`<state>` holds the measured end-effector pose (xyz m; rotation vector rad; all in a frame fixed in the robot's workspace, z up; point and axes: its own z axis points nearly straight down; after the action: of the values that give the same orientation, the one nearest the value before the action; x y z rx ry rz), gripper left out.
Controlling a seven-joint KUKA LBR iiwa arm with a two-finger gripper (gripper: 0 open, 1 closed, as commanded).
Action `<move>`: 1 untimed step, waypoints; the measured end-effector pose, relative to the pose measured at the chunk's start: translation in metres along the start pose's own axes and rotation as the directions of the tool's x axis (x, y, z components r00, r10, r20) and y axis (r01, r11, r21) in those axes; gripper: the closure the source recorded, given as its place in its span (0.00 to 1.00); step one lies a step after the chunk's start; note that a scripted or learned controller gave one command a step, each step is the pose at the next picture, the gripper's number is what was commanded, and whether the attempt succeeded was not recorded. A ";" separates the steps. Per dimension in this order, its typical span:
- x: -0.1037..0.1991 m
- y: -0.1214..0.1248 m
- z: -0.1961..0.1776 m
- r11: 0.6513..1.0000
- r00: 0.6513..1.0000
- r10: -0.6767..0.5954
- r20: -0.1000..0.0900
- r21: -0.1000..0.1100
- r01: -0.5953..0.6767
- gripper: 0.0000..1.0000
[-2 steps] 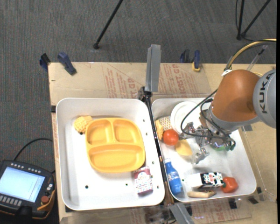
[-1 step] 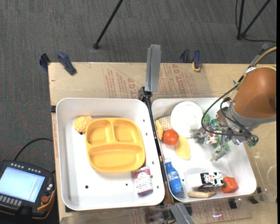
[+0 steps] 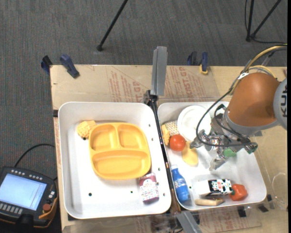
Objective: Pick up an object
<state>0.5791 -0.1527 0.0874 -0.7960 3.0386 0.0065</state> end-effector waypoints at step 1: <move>-0.031 0.020 -0.001 0.989 0.989 -0.150 0.000 0.008 0.150 0.00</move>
<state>0.5965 -0.1202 0.0887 -1.0218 2.9674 -0.0049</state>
